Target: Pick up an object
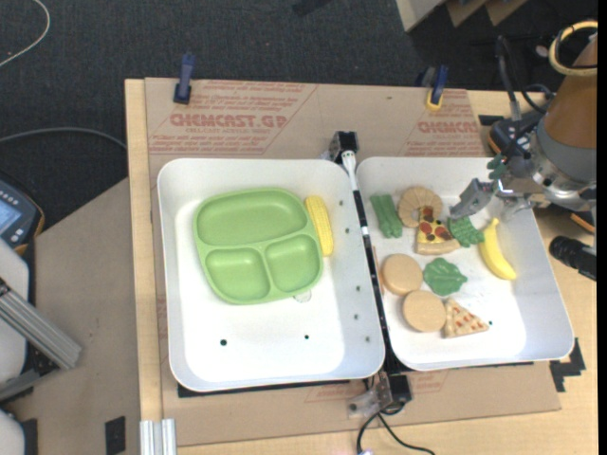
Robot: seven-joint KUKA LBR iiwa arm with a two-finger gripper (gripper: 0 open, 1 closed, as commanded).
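My gripper (486,205) hangs over the right bin (541,335), near its far right side, and is open with nothing between its fingers. Just below it lie a green leafy piece (465,231) and a yellow banana (497,251). To the left of these are a pizza slice (434,238), a tan cookie (415,203) and a green bean pod (386,215). Nearer the front lie a round cookie (401,275), a lettuce piece (444,276), another round cookie (424,311) and a second pizza slice (465,321).
The left bin (266,349) holds a green divided tray (254,245) with a yellow corn cob (320,224) against its right side. A black divider (365,245) runs between the bins. The arm (569,140) comes in from the right, above the right bin's far corner.
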